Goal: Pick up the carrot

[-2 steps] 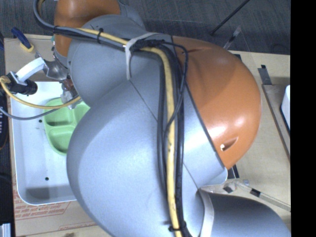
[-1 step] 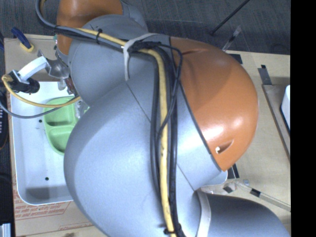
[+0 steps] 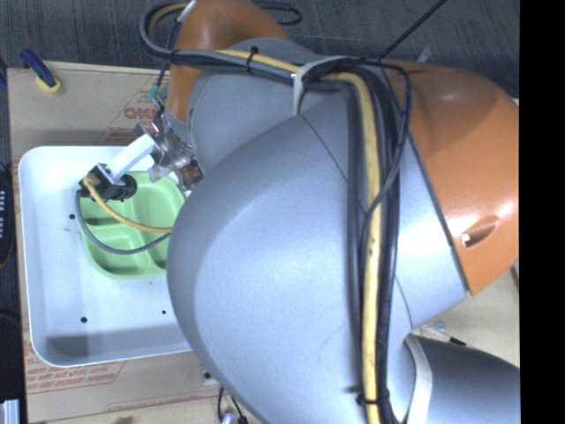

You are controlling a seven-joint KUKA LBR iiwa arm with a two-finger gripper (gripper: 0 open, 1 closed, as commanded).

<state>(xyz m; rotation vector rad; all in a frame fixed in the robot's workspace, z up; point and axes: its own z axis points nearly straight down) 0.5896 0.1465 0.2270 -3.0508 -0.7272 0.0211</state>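
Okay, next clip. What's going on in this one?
The grey arm reaches in from the right and hangs close under the camera, covering much of the bench. Its gripper is down over the left white bin, at the upper edge of a green divided tray lying in that bin. Whether it has the carrot cannot be told from here.

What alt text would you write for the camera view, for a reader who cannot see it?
A large grey robot arm with an orange band covers most of the picture, reaching over a white bin at the left. A green divided tray lies in the bin.
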